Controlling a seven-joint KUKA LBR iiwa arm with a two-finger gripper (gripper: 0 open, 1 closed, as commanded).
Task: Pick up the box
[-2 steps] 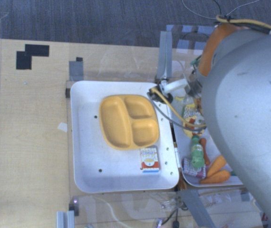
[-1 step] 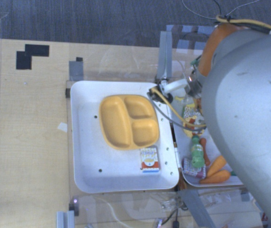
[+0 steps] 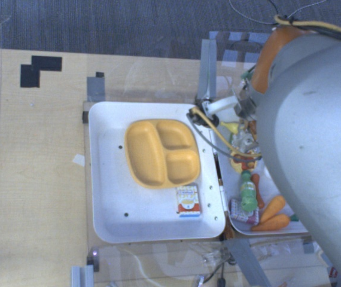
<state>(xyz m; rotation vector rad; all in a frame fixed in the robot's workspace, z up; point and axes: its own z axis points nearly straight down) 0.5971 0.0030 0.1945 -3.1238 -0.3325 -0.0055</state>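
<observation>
Over right bin [image 3: 265, 227] | arm [image 3: 314, 130] reached in from right, hand [image 3: 242, 137] low among clutter, grip state indiscernible | box [image 3: 188, 200] lay beside yellow tray [image 3: 160, 151]

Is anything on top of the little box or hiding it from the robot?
No. The box lies flat and uncovered in the left bin, just below the yellow tray, which touches or nearly touches its top edge. Nothing visible lies over it.
</observation>
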